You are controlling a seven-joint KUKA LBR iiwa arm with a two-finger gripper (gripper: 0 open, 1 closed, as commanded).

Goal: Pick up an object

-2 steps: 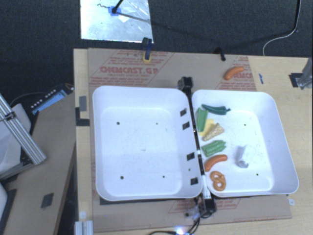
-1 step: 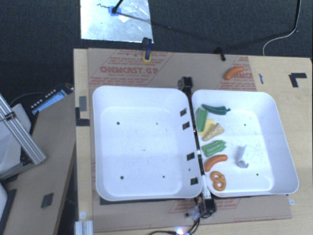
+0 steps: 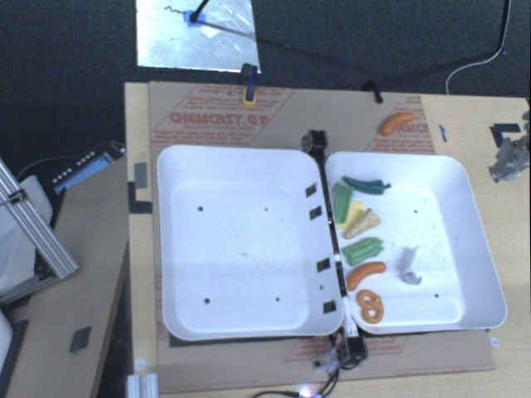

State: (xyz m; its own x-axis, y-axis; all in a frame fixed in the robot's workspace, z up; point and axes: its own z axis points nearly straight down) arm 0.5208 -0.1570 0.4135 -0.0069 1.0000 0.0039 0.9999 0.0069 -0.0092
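The right white bin holds several small items along its left side: a dark green pepper, a light green pod, a yellow wedge, a green pepper, an orange sausage and a pretzel. A grey piece lies nearer the bin's middle. My gripper shows as a grey shape at the right edge of the view, outside the bin and well away from every item.
The left white bin sits beside the right one, joined by a black divider. Another orange sausage lies on the board behind the bins. A yellow-and-blue clamp and a shiny sheet are at the back.
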